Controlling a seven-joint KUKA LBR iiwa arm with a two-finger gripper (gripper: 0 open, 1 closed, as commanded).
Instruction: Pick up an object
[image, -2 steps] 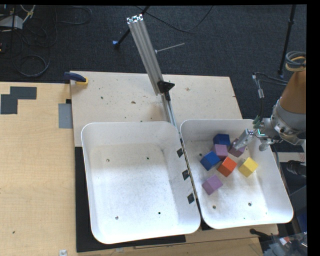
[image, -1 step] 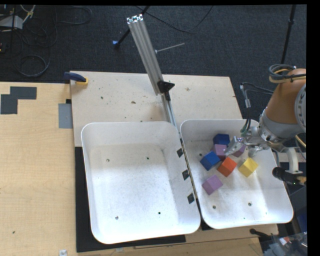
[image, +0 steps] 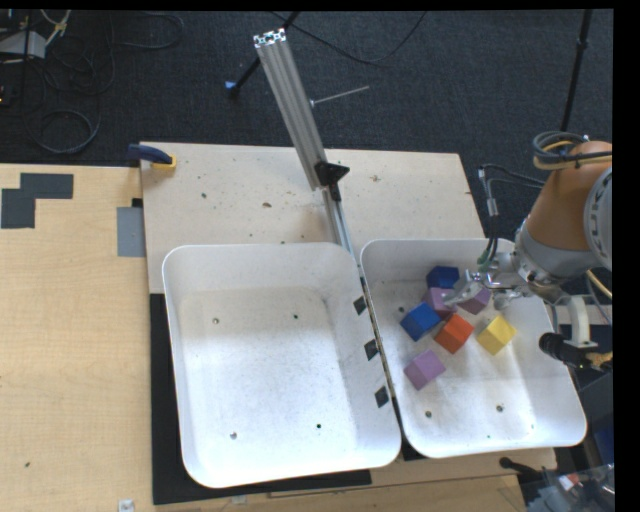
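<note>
Metal fingers of the gripper (image: 470, 293) reach down into the right bin (image: 545, 420), low among a cluster of blocks, and whether they are spread or closed cannot be told from this slanted view. The tips sit at a purple block (image: 442, 299), touching or just beside it, with a dark blue block (image: 443, 277) right behind. Just below the tips lies an orange block (image: 455, 332), with a blue block (image: 420, 321) to its left and a yellow block (image: 496, 335) to its right. A second purple block (image: 425, 368) rests a little apart, nearer the front of the bin. None of the blocks is clearly seen between the fingers. The grey arm (image: 570, 215) with its orange band comes in from the right edge, above the bin's far corner. The left bin (image: 200, 280) stands beside the right one, their walls touching along the middle. A slanted aluminium bar (image: 298, 115) rises behind the bins from the pale board.
</note>
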